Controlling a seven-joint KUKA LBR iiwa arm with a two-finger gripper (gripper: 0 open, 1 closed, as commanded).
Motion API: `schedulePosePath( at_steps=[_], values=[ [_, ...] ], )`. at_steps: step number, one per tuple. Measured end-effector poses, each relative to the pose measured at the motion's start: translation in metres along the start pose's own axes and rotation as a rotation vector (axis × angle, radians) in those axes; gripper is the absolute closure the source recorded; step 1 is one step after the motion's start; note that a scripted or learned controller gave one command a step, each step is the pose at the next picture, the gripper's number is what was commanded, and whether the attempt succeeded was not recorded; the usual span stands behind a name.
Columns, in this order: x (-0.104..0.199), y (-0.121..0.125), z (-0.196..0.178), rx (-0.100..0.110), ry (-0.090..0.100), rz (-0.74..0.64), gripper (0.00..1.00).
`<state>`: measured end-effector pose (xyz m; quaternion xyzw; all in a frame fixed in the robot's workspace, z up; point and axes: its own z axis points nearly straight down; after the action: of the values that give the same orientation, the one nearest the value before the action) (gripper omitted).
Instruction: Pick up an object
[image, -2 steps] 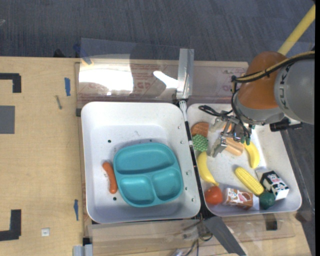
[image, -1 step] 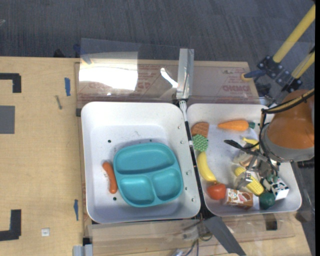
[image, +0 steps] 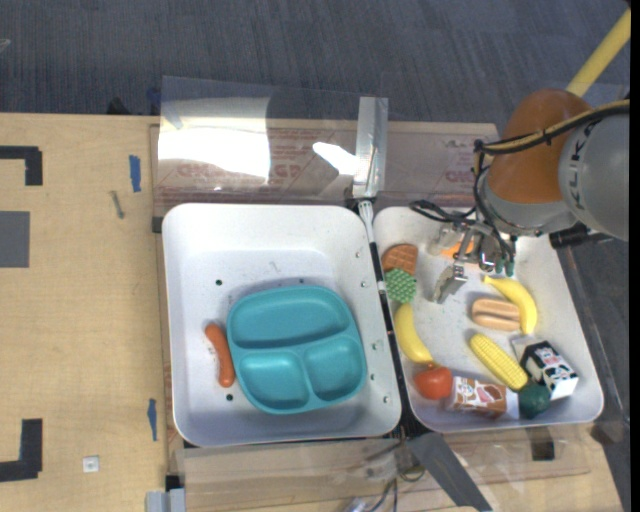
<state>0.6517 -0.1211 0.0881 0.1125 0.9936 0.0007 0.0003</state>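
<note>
Left bin (image: 190, 235) first: teal divided tray (image: 296, 346) sits at its centre, three compartments. An orange-red sausage (image: 219, 353) lies at the tray's 9 o'clock, just beside its rim, lengthwise along the bin.

Crossing the divider into the right bin (image: 583, 370). At the near-left wall: a brown waffle-like piece (image: 399, 257) w/ a green checked item (image: 402, 287) touching it at 6 o'clock. Below that, a yellow banana (image: 410, 335) curving down, and a red tomato (image: 434, 381) at the banana's 5 o'clock. Next to the tomato, at 3 o'clock, a small carton (image: 478, 395) on its side; label print too small to read.

Mid-bin: gripper (image: 451, 283) hangs over bare bin floor, at 12 o'clock from the tomato. Fingers look slightly parted, nothing seen between them, no contact w/ any item visible. Wires and a small orange bit crowd the wrist above.

Right of the gripper, at 4 o'clock: hot dog (image: 497, 314), w/ a second banana (image: 516, 297) curled round its far side. Corn cob (image: 497, 360) lies at the hot dog's 6 o'clock. Then a black-and-white box (image: 551, 368) at the corn's 3 o'clock, a dark green item (image: 533, 402) just under it; box print unreadable.

Arm (image: 585, 165) comes in from 2 o'clock, orange band at top, part lettering "KU" on the grey casing.
</note>
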Motion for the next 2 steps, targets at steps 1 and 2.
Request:
schedulePosePath(
  at_steps=[1,2],
  values=[
    [0.056,-0.061,-0.001,0.003,-0.009,-0.073,0.00],
    [0.033,-0.073,0.000,0.000,-0.012,-0.041,0.00]
  ],
)
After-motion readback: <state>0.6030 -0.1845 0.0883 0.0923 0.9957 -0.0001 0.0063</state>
